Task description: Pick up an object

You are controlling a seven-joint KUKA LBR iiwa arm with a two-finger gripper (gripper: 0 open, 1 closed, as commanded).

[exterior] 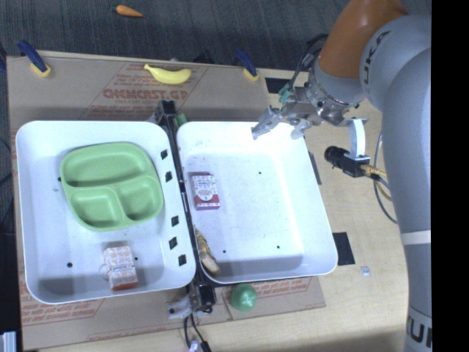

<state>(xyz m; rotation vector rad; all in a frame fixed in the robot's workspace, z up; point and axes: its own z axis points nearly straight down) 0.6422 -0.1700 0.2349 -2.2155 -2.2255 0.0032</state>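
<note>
A red and white packet [205, 191] lies flat in the right bin [293, 218], near its left wall. A second, orange and white packet [119, 267] lies in the left bin [33, 218] at its front. My gripper [281, 127] hovers over the right bin's far right corner, well away from the red packet. Its fingers are spread apart and open, with nothing between them. A small tan object [207, 256] rests in the right bin's front left corner.
A green divided tray [111, 184] fills the back of the left bin. A yellow banana [168, 72] lies on the cardboard behind the bins, and a green ball [243, 296] sits in front of them. Blue clamps [247, 63] grip the cardboard's far edge.
</note>
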